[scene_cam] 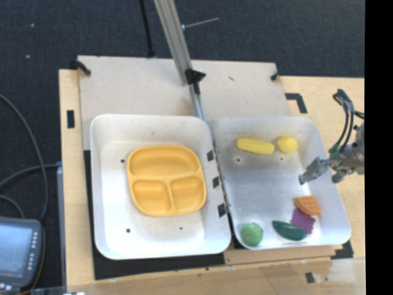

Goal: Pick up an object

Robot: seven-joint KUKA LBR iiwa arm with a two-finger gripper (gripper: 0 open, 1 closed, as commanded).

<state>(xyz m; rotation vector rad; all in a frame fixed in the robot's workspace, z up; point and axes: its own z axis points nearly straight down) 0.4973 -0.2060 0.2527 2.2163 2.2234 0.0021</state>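
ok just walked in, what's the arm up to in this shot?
The two-finger gripper sits at the right edge of the right white bin, above its rim, with nothing visibly held. The bin's items lie untouched: a long yellow corn-like piece, a round yellow ball, an orange wedge, a purple block, a dark green pod shape and a light green round fruit. The left white bin holds a yellow divided plastic tray.

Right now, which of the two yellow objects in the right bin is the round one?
The yellow ball, nearer the bin's right wall; the other yellow piece, to its left, is long.
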